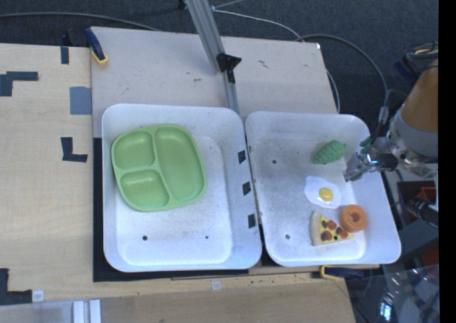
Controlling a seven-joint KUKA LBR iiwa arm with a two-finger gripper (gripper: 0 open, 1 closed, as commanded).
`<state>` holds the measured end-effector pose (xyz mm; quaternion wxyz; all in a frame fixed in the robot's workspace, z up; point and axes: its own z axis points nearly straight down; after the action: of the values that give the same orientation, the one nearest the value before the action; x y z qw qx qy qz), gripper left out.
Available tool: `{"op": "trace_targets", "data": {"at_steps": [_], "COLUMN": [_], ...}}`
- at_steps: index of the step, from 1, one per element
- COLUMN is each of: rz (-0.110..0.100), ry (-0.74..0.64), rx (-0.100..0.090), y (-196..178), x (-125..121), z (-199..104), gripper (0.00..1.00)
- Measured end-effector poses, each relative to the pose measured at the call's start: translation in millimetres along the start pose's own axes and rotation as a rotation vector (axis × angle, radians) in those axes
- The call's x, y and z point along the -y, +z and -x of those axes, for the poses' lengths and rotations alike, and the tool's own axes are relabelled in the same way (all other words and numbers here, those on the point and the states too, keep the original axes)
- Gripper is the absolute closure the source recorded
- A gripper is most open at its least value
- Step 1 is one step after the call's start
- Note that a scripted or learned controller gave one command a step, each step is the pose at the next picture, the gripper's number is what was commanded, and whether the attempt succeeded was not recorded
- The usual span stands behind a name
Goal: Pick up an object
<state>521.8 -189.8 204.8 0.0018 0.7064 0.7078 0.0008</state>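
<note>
The grey arm (417,125) comes in from the right side, and its orange band (426,97) sits above the wrist. The wrist bends down and to the left. The gripper (354,170) points to lower left, and nothing seems to be between its fingers, though they look small and blurred.

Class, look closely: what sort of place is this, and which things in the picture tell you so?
Probably a robot test bench in a lab: a robot arm reaches over two white bins, toy food such as a pizza slice lies inside, and cables trail across dark carpet.
</note>
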Motion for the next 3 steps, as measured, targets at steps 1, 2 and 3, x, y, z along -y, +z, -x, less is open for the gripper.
{"op": "trace_targets", "data": {"at_steps": [1,2,3], "rz": [0.001,-0.004,-0.006], "ry": [-0.001,-0.004,-0.005], "rx": [0.000,-0.003,-0.004], "y": [-49.7,-55.5,-56.1], "x": [0.4,0.9,7.6], "z": [-10.0,-60.1,-119.2], "gripper": [1.00,1.00,1.00]}}
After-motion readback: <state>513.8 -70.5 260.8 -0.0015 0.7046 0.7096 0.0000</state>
